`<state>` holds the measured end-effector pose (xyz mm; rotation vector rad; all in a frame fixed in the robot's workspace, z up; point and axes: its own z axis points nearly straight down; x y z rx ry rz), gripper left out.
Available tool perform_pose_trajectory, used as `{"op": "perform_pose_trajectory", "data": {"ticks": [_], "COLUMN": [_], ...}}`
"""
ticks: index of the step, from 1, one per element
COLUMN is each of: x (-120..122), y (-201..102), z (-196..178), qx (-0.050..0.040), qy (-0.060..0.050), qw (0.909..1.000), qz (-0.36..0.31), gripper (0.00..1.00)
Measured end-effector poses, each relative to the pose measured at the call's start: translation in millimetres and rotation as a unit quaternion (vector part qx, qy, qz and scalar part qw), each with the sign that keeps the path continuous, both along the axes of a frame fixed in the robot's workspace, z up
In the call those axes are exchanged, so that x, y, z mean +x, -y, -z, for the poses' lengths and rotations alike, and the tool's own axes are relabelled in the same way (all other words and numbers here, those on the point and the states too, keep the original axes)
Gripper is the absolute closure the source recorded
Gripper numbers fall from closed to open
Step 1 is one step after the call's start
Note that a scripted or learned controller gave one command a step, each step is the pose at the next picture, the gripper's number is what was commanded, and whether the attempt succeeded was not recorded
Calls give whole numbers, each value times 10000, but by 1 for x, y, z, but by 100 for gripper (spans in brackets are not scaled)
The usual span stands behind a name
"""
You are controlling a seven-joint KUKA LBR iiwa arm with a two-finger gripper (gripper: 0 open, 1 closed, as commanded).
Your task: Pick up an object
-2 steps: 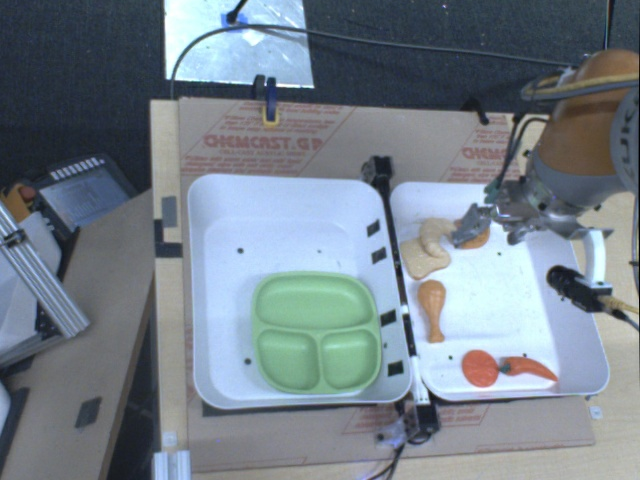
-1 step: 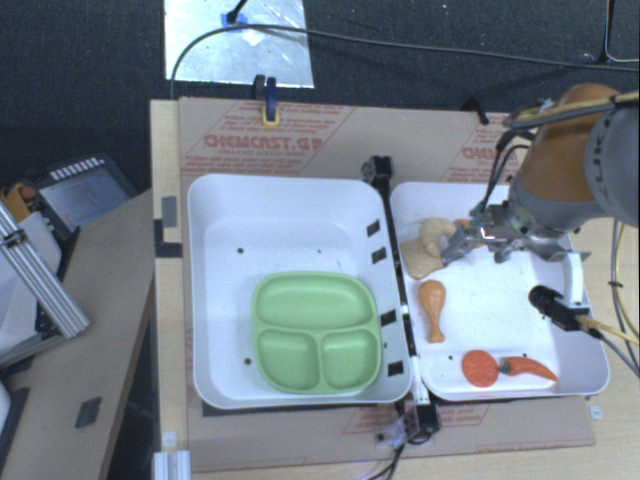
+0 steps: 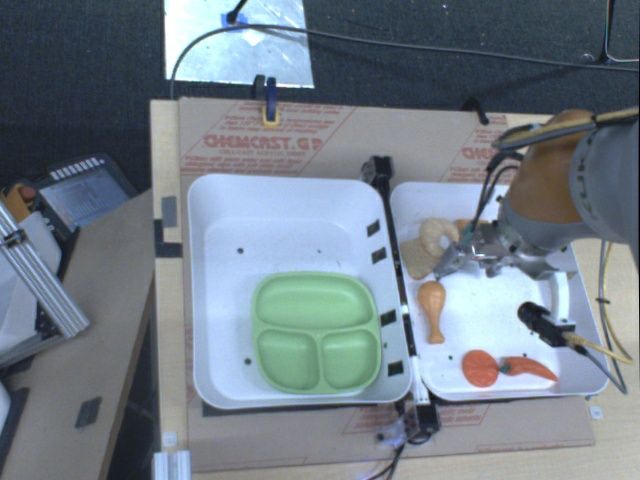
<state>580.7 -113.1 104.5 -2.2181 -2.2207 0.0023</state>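
The claw (image 3: pixel 452 261) is hovering in the right bin (image 3: pixel 570 386), touching a beige object (image 3: pixel 432 240); its grip state is not discernible. A drumstick (image 3: pixel 432 308) is lying at 6 o'clock from it.

Dark carpet-like floor (image 3: pixel 80 58) surrounds the bench (image 3: pixel 165 148), which is covered by printed brown cardboard (image 3: pixel 300 138). A shiny metal sheet (image 3: pixel 240 28) lies on the floor beyond it, crossed by a black cable (image 3: pixel 450 53). At the far left stands a tan side table (image 3: pixel 90 308) bearing an aluminium rail (image 3: pixel 40 278).
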Motion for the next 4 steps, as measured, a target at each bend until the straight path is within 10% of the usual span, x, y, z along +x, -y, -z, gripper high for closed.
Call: {"op": "perform_pose_trajectory", "data": {"ticks": [1, 2, 4], "x": [1, 1, -2], "y": [0, 0, -4], "z": [20, 9, -99], "qx": [-2, -8, -12], "qy": [10, 26, 55], "qw": [10000, 10000, 10000], "qz": [0, -4, -11], "gripper": [0, 100, 100]}}
